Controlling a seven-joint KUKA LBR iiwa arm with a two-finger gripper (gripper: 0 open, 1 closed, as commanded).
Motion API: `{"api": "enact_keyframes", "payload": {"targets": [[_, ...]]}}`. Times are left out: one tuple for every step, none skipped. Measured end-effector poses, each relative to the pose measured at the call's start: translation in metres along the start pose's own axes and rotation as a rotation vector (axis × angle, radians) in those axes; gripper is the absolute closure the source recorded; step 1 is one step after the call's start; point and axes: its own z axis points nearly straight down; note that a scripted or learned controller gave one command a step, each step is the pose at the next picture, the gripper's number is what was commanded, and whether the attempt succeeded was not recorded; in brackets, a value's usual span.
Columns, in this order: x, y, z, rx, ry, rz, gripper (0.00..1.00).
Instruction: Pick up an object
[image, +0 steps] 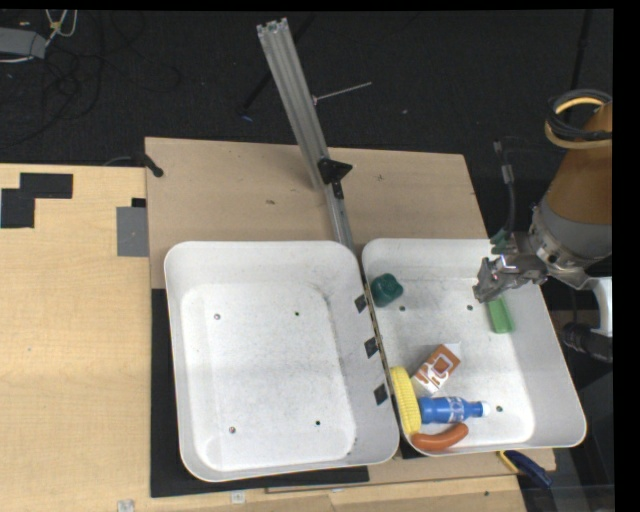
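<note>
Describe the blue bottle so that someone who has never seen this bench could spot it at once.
Take the right-hand bin of the two white ones and go to its near edge. The blue bottle lies there on its side, between a yellow brush-like piece and an orange curved piece. It is the only blue thing, with a white band at its neck.

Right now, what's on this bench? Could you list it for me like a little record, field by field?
arm: grey with orange band, reaching in from the right
tool: over the right bin's far right part, just above the green block
left bin: white, shallow
right bin: white, holds all six items
green block: right side
dark green lump: far left corner
small orange-and-white box: middle
yellow brush-like piece: near left wall
blue bottle: near edge
orange sausage-shaped piece: near edge, beside the bottle
</note>
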Motion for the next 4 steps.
{"api": "enact_keyframes", "payload": {"targets": [[0.048, -0.012, -0.009, 0.006, 0.004, -0.003, 1.00], [0.095, -0.033, -0.003, 0.008, 0.004, -0.003, 1.00], [0.148, -0.043, -0.010, 0.007, 0.004, -0.004, 1.00], [0.199, -0.051, 0.006, 0.009, 0.003, -0.003, 1.00]]}}
